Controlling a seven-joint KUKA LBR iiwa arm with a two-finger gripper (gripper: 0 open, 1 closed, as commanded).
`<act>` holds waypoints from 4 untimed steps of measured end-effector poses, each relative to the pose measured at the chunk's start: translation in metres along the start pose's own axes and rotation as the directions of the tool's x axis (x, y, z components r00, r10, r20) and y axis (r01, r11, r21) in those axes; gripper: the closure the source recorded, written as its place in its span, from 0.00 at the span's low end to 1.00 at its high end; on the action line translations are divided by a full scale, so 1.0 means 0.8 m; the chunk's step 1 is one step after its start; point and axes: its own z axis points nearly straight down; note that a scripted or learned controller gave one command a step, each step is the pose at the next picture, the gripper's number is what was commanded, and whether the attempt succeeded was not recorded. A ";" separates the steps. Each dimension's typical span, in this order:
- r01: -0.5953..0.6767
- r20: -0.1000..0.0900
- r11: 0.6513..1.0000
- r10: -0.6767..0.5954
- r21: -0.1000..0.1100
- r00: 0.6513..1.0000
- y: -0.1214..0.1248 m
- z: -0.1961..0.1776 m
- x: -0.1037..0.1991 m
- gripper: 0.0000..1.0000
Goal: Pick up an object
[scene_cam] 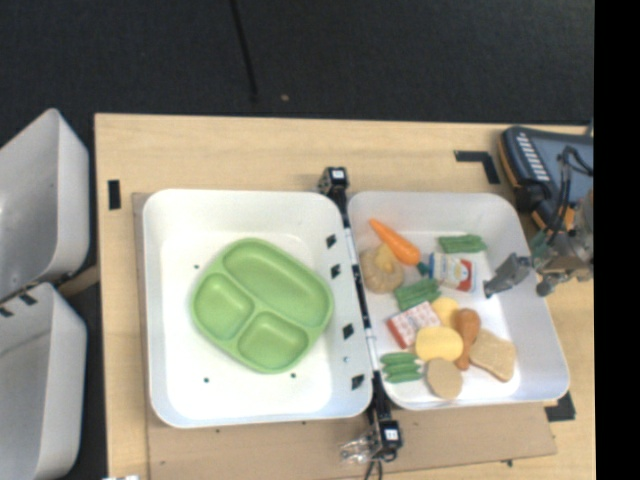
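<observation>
The right bin (520, 223) holds several toy foods. Among them are an orange carrot (395, 240), a white carton with a red label (455, 270), a yellow lemon (438, 344), a slice of toast (492, 356) and a green pea pod (400, 366). My gripper (526, 280) hangs over the bin's right side, just right of the carton. Its two grey fingers (504, 275) stand apart with bare bin floor between them, so it is open and holds nothing. The arm behind it runs off the right edge.
A green divided plate (262, 305) lies in the left bin (160, 268). A dark handheld controller with cables (530, 158) sits on the bench at the back right. White moulded shapes (40, 208) stand off the bench to the left.
</observation>
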 end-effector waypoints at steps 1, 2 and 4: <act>0.003 -0.002 1.000 -0.003 0.003 1.000 -0.025 0.046 0.049 0.00; 0.002 -0.001 1.000 -0.002 -0.004 1.000 -0.023 0.174 0.101 0.00; 0.004 0.000 1.000 -0.004 -0.008 1.000 -0.022 0.041 0.162 0.00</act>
